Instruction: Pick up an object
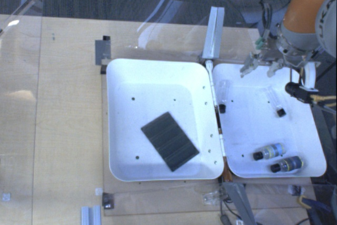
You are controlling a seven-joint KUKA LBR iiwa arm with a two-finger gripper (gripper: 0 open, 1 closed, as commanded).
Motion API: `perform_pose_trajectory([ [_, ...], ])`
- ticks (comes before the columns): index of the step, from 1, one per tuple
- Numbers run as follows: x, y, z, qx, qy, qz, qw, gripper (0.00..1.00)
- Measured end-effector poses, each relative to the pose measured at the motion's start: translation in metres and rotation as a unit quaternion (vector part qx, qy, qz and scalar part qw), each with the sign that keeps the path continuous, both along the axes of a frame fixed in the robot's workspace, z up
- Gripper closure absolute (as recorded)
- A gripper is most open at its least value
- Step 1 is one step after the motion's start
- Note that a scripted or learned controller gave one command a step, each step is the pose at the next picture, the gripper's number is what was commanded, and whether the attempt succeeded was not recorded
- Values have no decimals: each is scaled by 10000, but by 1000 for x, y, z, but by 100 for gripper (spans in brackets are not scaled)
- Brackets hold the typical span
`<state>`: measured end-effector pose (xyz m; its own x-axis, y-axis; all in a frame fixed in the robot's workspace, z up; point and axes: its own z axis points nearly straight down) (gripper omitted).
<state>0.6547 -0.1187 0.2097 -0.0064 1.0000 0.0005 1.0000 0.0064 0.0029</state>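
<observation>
My gripper (259, 67) hangs over the far edge of the right bin (247, 129), below the orange band of the arm. Its two fingers (246, 67) are spread apart, open, with nothing between them. Two small bottles with dark caps lie near that bin's front edge, one (269, 152) just behind the other (286, 165). A clear vial with a black cap (222, 97) lies by the bin's left wall. Another clear vial with a black cap (276, 103) rests right of the middle. A dark grey ribbed pad (170, 140) lies flat and askew in the left bin (126, 113).
A metal divider post (212, 33) stands at the back between the two bins. A black bracket (103, 50) sits at the left bin's far left corner. Cables and the arm's body (310, 8) crowd the right edge.
</observation>
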Motion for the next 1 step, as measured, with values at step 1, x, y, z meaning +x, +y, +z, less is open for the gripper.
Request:
perform_pose_trajectory([
  [1, 16, -48, 155, -25, -49, 269, 9996, 0],
])
